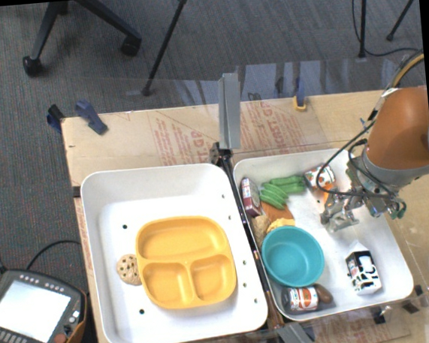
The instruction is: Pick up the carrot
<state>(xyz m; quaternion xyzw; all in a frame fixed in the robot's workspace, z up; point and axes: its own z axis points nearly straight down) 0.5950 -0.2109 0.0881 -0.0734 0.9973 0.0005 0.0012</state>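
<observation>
The carrot (279, 221) appears as an orange piece in the right bin (393, 259), just below a bunch of green pods (283, 190). Its lower end is tucked behind the rim of a teal bowl (293, 255). My gripper (340, 216) hangs low over the bin floor to the right of the carrot, roughly a bowl's width away. It stands open with nothing between its fingers. The orange-banded wrist (398, 138) rises above it at the right edge.
The right bin also holds a small white and red item (320, 177) by the gripper, a black and white carton (362, 272), a can (302, 299) and a dark packet (249, 198). In the left bin (105, 208) lie a yellow divided plate (185, 262) and a cookie (128, 269).
</observation>
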